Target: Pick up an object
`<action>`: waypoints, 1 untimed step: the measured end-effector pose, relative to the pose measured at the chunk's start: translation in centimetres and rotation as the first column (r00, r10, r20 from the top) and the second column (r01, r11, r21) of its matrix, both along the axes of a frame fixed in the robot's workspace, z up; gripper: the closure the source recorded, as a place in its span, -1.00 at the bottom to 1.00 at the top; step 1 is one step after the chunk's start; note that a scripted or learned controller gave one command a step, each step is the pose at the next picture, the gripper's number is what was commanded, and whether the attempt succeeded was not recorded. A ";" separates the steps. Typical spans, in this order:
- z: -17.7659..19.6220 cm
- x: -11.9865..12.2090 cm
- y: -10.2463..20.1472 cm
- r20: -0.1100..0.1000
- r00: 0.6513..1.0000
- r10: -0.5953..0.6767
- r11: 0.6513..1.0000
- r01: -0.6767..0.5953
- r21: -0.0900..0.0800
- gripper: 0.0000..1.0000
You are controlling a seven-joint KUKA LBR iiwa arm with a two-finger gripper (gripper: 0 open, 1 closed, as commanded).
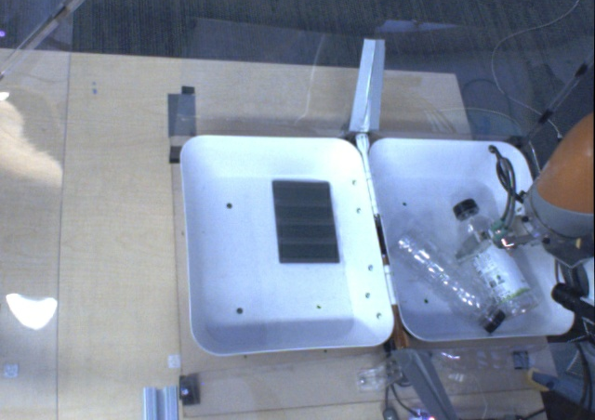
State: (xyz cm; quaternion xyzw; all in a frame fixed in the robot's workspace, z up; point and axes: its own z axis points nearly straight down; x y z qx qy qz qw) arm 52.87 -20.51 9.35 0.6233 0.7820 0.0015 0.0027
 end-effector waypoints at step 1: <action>-0.4 6.7 0.0 0.007 0.975 0.221 0.975 -0.221 -0.004 -1.00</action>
